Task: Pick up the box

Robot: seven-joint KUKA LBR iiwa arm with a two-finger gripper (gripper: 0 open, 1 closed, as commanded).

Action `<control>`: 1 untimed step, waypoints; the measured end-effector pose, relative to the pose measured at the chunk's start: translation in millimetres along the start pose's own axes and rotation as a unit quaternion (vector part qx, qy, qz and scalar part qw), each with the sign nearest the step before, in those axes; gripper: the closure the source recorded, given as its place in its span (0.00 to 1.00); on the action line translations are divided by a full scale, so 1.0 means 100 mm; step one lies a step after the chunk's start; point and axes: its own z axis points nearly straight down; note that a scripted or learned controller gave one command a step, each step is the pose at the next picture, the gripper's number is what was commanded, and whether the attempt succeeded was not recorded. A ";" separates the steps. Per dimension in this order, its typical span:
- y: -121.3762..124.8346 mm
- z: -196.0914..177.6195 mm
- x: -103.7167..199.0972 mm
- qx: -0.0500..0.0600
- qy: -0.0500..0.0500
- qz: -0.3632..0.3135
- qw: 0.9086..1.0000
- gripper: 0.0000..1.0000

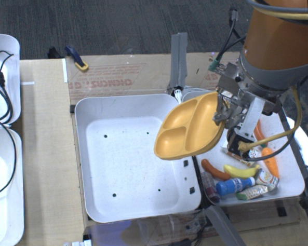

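Note:
My gripper (222,115) hangs over the left part of the right bin (295,181), shut on the right rim of a yellow divided dish (188,128). The dish is lifted and tilted, and it reaches out over the divider towards the left bin (84,150). Just below the gripper lies a small flat item with a brown edge (238,152), possibly the box. It is mostly hidden by the wrist and a yellow cable.
In the right bin's front half lie a red sausage (214,169), a banana (241,170), a blue bottle (235,185), a green tube (256,192) and a carrot (271,161). A grey post (179,61) stands behind the bins. White trays with black cables sit at far left.

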 end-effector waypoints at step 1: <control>-0.01 2.01 0.01 0.001 0.001 -0.026 1.000 1.00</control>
